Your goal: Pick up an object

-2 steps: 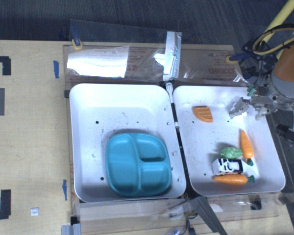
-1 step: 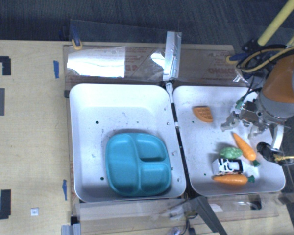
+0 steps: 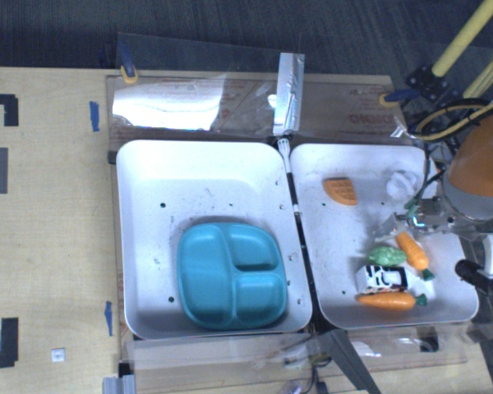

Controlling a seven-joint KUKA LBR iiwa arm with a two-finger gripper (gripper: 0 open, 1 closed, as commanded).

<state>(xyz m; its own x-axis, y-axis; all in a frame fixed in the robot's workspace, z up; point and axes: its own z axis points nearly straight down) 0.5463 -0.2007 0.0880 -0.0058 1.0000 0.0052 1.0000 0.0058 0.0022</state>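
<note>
Pincer point(image 3: 417, 213) sits low at the right bin's point(image 3: 345, 314) right wall, arm's orange band just behind it to the right. Can't tell its state, too small and cluttered. Nothing visibly held, so I judge the pick not yet done; whole grasp and lift are left.

Closest thing: small carrot point(image 3: 412, 251), just below the pincer, tilted. Touching its left end, a green leafy toy point(image 3: 386, 256). Further below, a black-and-white toy point(image 3: 383, 278), with a second carrot point(image 3: 386, 300) lying flat along the bin's near wall. These four crowd together, touching or nearly, so a clean single grab looks tight. To the pincer's left, well apart, an orange slice-shaped piece point(image 3: 341, 191) lies alone with bare floor around it, likely the easier target.

Beyond the divider, far left of the pincer, the left bin point(image 3: 148, 171) holds a blue sectioned tray point(image 3: 230, 275). Worktop point(image 3: 41, 245) lies past that.
</note>
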